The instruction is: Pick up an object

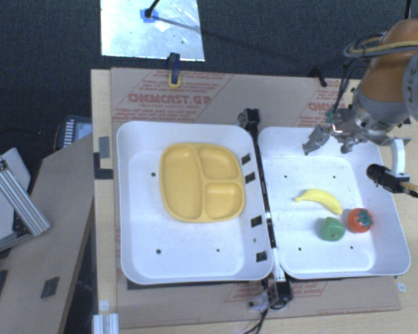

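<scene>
In the right bin (313,266) lie a yellow banana (320,199), a green pepper-like toy (331,229) and a red tomato-like toy (359,220), close together in its right half. My gripper (332,143) hangs over the bin's far edge, well above and behind the banana. Its two grey fingers (315,140) are spread apart with nothing between them.
The left bin (139,249) holds a yellow divided plate (200,181). A black clip strip (259,186) runs between the bins. The arm's orange band (397,54) and cables stand at the upper right. A black part (384,177) sticks over the right bin's right rim.
</scene>
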`<state>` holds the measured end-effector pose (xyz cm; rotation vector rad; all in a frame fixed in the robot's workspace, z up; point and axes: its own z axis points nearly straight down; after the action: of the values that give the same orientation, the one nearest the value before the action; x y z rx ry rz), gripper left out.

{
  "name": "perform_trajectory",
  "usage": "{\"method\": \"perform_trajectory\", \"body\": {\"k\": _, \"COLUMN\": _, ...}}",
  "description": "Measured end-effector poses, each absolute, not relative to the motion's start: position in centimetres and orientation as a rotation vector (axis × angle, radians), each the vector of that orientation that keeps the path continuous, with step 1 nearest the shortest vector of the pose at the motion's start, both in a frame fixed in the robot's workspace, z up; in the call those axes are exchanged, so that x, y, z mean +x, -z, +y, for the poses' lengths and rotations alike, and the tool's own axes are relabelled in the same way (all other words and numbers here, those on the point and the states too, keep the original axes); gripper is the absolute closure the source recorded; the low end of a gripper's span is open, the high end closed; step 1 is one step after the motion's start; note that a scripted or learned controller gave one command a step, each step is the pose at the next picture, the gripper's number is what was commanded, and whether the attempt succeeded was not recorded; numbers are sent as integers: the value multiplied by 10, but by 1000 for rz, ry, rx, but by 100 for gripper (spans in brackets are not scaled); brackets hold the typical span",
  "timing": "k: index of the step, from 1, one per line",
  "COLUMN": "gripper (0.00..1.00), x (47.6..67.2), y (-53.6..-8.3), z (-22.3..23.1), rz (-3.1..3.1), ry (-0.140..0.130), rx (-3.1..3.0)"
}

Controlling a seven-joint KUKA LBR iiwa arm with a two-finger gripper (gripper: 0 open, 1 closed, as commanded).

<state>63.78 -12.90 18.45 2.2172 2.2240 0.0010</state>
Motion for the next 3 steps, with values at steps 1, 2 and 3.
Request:
{"method": "perform_trajectory", "body": {"k": 1, "gripper": 0, "x": 646, "y": -129, "z": -123, "rz": 2230, "ry": 1, "rx": 2214}}
{"method": "perform_trajectory", "body": {"k": 2, "gripper": 0, "x": 646, "y": -83, "z": -122, "rz": 2229, "ry": 0, "rx": 2213}}
{"method": "perform_trajectory", "body": {"k": 3, "gripper": 100, "x": 648, "y": -96, "z": -123, "rz": 2228, "ry": -4, "rx": 2209}}
